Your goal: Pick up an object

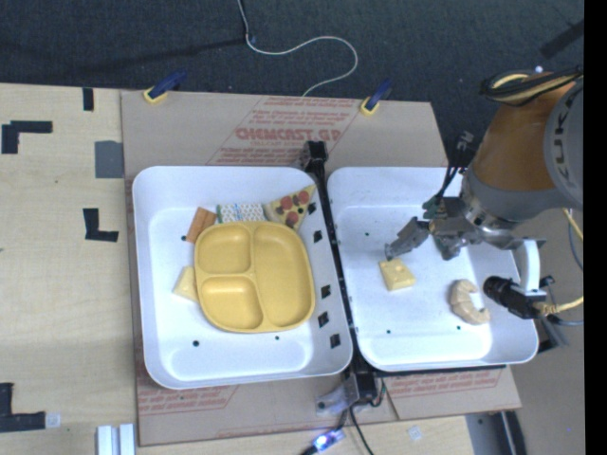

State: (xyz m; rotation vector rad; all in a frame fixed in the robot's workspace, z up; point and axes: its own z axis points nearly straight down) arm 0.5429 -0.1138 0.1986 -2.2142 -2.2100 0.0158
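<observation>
In the right bin (375,202), a yellow cheese wedge (397,274) lies near the middle. A pale bread ring (468,301) rests toward the bin's right side. My gripper (419,249) hovers just above and to the right of the cheese wedge, its fingers spread open with nothing between them. The left fingertip (393,250) sits close to the wedge's upper edge. The grey arm with its orange band (517,150) reaches in from the right.
The left bin (156,202) holds a yellow divided plate (254,276). A pizza slice (294,206), an orange-brown piece (200,224) and other small items lie along the plate's far edge. A black divider (330,254) runs between the bins.
</observation>
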